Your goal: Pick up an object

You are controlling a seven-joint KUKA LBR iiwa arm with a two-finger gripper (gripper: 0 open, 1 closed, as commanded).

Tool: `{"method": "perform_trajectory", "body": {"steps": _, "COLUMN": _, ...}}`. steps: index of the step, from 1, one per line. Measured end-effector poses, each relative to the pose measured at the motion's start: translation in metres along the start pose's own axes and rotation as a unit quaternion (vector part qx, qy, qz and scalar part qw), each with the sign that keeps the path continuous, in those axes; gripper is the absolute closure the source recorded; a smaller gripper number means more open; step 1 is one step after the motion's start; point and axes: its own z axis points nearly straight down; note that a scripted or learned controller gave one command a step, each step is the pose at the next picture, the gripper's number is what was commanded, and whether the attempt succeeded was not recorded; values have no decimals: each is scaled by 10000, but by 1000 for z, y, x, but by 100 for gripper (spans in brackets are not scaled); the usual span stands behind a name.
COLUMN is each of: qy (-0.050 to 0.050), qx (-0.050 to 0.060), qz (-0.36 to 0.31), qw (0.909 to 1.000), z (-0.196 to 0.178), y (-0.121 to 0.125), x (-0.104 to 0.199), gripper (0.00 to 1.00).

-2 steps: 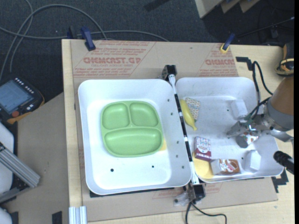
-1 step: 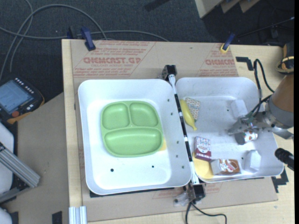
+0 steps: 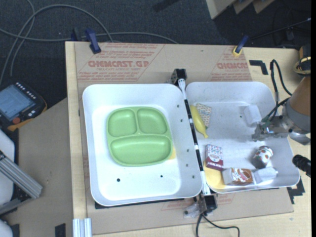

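White bin (image 3: pixel 232 90) on the right has all our loot; the gripper (image 3: pixel 264 129) sits near its right wall, and we honestly can't tell how it's set; nearest grab is the little round can (image 3: pixel 262 155), just below it, toward the front edge.

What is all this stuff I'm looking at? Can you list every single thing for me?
Bins: 2, white, side by side on the bench, left, right.
Divided plate: 1, green, three compartments, in the left bin.
Banana: 1, yellow, right bin, along its left wall.
Small packet: 1, red and white, right bin, near side.
Snack packet: 1, brown and white, right bin, near edge.
Round object: 1, silvery with dark red, right bin.
Clamps: 2, blue, on the bench's far edge.
Handheld screen: 1, far left.
Robot arm: 1, grey, from the right.
Gripper: 1, over the right bin.
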Motion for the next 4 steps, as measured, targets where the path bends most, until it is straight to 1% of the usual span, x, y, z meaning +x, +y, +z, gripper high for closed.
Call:
{"method": "perform_trajectory", "body": {"steps": 1, "qy": 68, "qx": 162, "qz": 1, "qw": 9998, "z": 5, "y": -38, "x": 53, "gripper": 100}}
{"method": "perform_trajectory", "body": {"steps": 2, "qy": 52, "qx": 142, "qz": 5, "qw": 9999, "z": -62, "y": 3, "x": 17, "gripper": 100}}
{"method": "perform_trajectory", "body": {"steps": 3, "qy": 55, "qx": 149, "qz": 5, "qw": 9999, "z": -61, "y": 2, "x": 18, "gripper": 0}}
{"method": "perform_trajectory", "body": {"steps": 4, "qy": 50, "qx": 140, "qz": 5, "qw": 9999, "z": 22, "y": -23, "x": 8, "gripper": 0}}
